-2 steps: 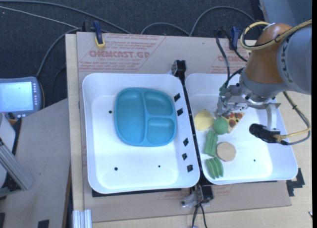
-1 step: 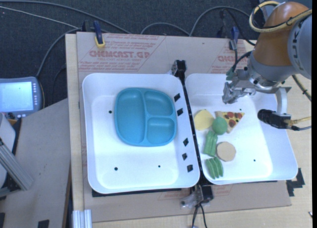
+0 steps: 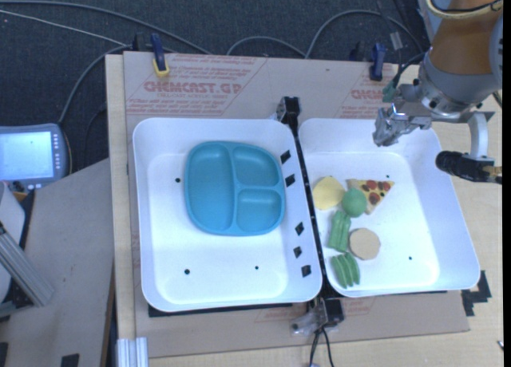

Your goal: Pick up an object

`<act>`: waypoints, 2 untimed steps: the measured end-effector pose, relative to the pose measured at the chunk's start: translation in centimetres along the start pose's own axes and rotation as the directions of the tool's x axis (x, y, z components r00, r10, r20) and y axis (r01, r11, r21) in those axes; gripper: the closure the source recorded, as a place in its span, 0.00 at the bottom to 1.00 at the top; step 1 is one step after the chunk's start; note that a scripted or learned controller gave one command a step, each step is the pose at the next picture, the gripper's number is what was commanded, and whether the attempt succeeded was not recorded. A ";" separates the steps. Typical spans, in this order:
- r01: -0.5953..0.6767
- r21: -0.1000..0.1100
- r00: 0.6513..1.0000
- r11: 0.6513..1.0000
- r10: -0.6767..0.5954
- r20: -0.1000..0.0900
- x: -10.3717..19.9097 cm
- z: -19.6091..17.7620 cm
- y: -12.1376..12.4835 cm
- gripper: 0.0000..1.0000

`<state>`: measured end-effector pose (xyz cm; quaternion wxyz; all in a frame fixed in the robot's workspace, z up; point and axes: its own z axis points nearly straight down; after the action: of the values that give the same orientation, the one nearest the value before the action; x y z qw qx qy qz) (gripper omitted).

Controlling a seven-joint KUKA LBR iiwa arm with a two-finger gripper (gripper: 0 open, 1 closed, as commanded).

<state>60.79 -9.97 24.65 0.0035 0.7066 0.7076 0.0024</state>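
Observation:
The right bin (image 3: 435,222) holds several toy foods along its left side: a yellow lemon-like piece (image 3: 326,193), a green round piece (image 3: 354,201), a pizza slice (image 3: 373,190), a green pod (image 3: 339,232), a tan round cookie (image 3: 366,243) and a green bean bundle (image 3: 345,269). My gripper (image 3: 389,131) hangs over the back rim of the right bin, above and to the right of the pizza slice. Nothing shows between its fingers.
In the left bin (image 3: 160,270) lies a blue divided plate (image 3: 235,187). A black divider with clips (image 3: 297,198) runs between the bins. Blue clamps (image 3: 159,53) hold the cardboard base at the back. A small screen (image 3: 30,154) stands off the bench at the left.

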 end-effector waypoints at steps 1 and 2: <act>0.000 0.003 1.000 1.000 0.000 -0.001 0.0 -3.3 0.1 1.00; 0.003 0.009 1.000 1.000 -0.003 -0.003 5.6 -3.4 0.1 1.00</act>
<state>60.87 -4.40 28.02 -0.0009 0.7055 0.7087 0.0001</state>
